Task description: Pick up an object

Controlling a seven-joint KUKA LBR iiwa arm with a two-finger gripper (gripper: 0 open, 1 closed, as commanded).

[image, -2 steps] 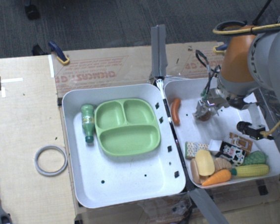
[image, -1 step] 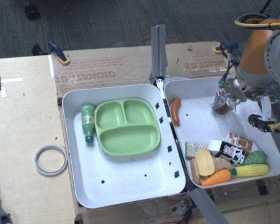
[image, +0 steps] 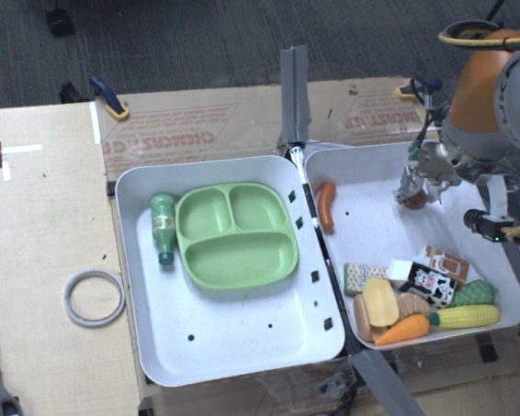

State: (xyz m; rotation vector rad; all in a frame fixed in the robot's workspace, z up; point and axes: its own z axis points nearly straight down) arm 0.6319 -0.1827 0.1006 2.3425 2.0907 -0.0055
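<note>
Over the far right part of the right shallow white plastic bin [image: 368, 177] hangs the grey arm with its orange band [image: 480, 87], its pincer [image: 417, 193] pointing down above bare bin floor; how far the pincer stands open cannot be told, and nothing is seen between its tips.

Right bin, contents: one small orange-red sausage-shaped toy [image: 325, 206], smooth, lying against the left wall with its long axis running near to far. Along the near wall, a huddle of toy foods touching one another: a patterned soft packet [image: 363, 276]; a pale yellow rounded slab [image: 380, 302]; an orange carrot [image: 401, 330], tapered, its long axis left to right with the tip pointing left; a yellow corn cob [image: 467, 316], knobbly, lying left to right; a green bumpy leafy piece [image: 475, 293]; a printed carton with black-and-white patches [image: 431, 279], tilted.

Left shallow white plastic bin [image: 164, 351], contents: a light green three-compartment plate [image: 237, 235], smooth and matte; just beside its left edge a green bottle [image: 163, 227], long axis near to far.

Pale wooden counter [image: 31, 226], left: a grey ring [image: 95, 296], lying flat.
</note>
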